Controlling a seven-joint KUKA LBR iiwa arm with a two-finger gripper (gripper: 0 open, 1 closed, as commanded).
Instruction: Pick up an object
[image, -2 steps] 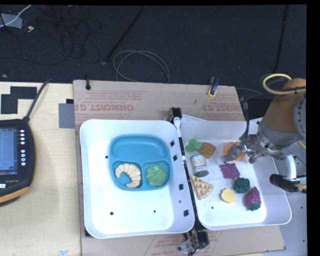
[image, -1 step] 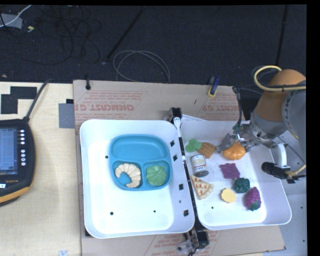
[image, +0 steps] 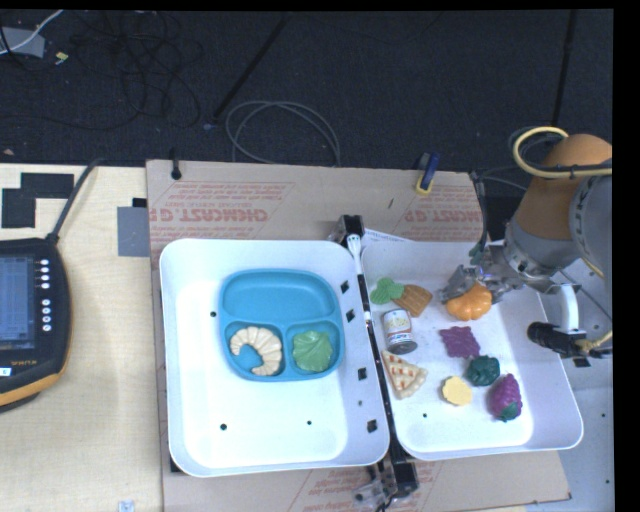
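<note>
End effector (image: 478, 285) sits low in the right bin (image: 560, 425), right at the orange fruit (image: 470, 303); whether it is spread or pinching, I cannot tell. I judge a straight, slow lift best, clear of the purple piece (image: 460, 341) nearer the camera. Beyond, my wrist crowds the bin's far wall.

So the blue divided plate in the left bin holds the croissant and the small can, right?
Not quite. The camera view shows the blue plate holding the croissant and a green leafy piece. The small can stands in the right bin.
</note>
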